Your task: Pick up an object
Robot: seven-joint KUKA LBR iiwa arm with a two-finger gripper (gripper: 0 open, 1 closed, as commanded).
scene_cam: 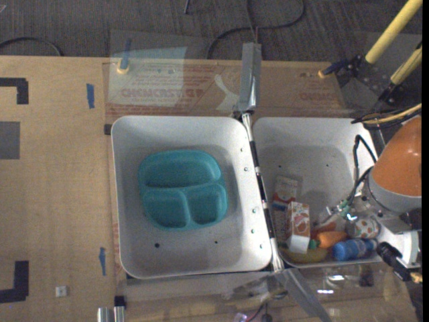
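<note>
The right bin point(301, 136) holds a cluster of small objects at its near edge. Among them are a white and red carton point(286, 188), a second carton with an orange picture point(299, 221), an orange piece point(330, 238), a blue bottle point(352, 249), a yellow curved piece point(305, 254) and a white spotted ball point(364, 228). My gripper point(344, 210) hangs low over the right side of this cluster, just above the orange piece and beside the spotted ball. The arm's orange band point(402, 159) rises behind it at the right edge.
The left bin point(131, 146) contains a teal divided plate point(182, 188). A metal divider point(249, 79) runs between the bins. Cables and yellow-handled tools point(395, 22) lie beyond the right bin. Cardboard with blue tape marks covers the bench at left.
</note>
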